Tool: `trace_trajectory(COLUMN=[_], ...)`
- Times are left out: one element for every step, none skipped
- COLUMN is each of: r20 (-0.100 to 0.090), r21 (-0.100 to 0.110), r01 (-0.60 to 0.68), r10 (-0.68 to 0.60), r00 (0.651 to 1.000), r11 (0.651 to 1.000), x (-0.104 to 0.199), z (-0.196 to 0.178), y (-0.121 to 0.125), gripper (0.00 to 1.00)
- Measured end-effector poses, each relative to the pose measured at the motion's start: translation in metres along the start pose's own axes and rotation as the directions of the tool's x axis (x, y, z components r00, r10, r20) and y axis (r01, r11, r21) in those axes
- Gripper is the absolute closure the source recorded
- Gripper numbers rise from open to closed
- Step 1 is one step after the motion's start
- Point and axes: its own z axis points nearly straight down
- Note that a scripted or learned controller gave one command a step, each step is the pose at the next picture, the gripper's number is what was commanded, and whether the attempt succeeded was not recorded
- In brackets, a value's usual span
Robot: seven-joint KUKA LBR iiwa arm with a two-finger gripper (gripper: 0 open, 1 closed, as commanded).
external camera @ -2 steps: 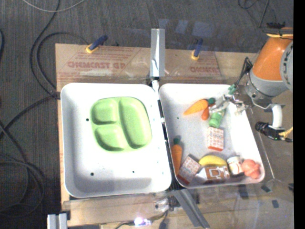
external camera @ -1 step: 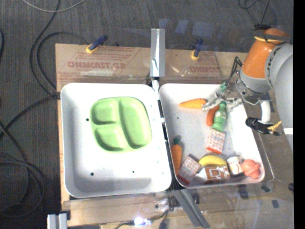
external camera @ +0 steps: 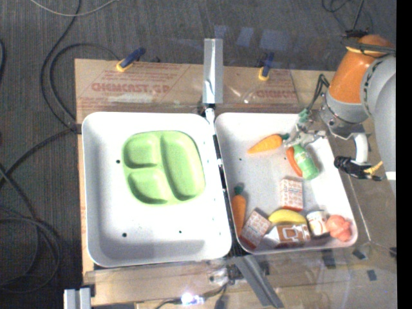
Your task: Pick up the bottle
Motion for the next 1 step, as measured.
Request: trace_trajectory(r20=[-0.001], r21=[-0.006], r01=[-0.037], r10=[0.037], r00=[0.999], r11=[0.999], x=[0.0449], z=[-0.0819], y=[0.0172], gripper=[1.0])
